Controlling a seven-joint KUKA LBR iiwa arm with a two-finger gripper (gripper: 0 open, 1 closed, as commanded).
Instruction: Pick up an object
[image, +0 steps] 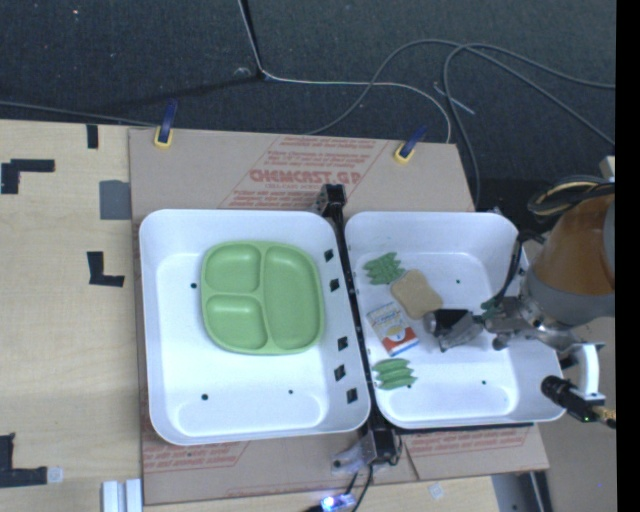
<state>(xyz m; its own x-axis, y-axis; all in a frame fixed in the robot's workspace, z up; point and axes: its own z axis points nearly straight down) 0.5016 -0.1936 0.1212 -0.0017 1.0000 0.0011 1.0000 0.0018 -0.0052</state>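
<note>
The right bin (470, 400) holds several small objects. A tan block (415, 294) lies near its middle, with a green leafy piece (383, 268) just behind it on the left. A small white packet with red and blue print (392, 326) lies in front of the block, and a second green piece (395, 374) sits nearer the front wall. My gripper (447, 328) is low in this bin, just right of the packet and close in front of the tan block. Nothing shows in its grasp.
The left bin (170, 330) carries a green divided plate (263, 298). Both bins rest on a cardboard sheet (300, 170) held by clamps at the back. Cables run over the dark floor behind. The grey arm (570, 290) covers the right bin's right wall.
</note>
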